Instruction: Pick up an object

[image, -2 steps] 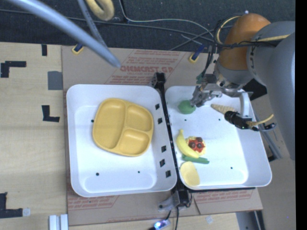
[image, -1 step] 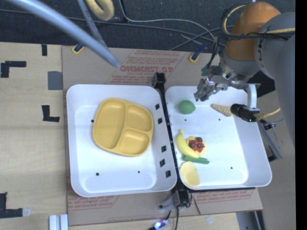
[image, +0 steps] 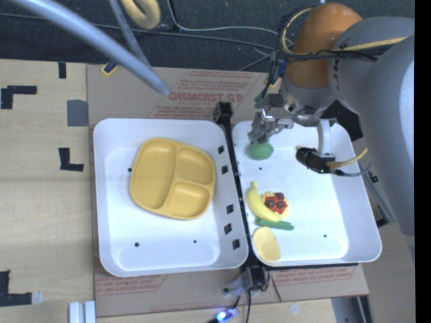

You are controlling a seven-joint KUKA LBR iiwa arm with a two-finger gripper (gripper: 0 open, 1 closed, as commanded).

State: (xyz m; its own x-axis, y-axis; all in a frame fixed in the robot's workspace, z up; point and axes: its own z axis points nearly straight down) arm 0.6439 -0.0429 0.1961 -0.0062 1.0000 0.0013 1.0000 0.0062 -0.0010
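My gripper [image: 260, 132] hangs over the back left corner of the right bin [image: 337, 207], directly above a small green round object [image: 260, 151] and touching or nearly touching its top. Nearer the front of the same bin lie a yellow banana [image: 259, 204], a red and dark toy piece [image: 275, 202] on a green strip [image: 277, 225], and a pale yellow lemon-like piece [image: 267, 244]. The arm's orange band [image: 318, 42] and grey body fill the upper right.
The left bin [image: 114, 180] holds a yellow divided plate [image: 172, 178]. A black divider with clips [image: 229, 180] runs between the bins. A grey pole [image: 87, 29] crosses the upper left. Cables trail over the right bin's back edge [image: 330, 161].
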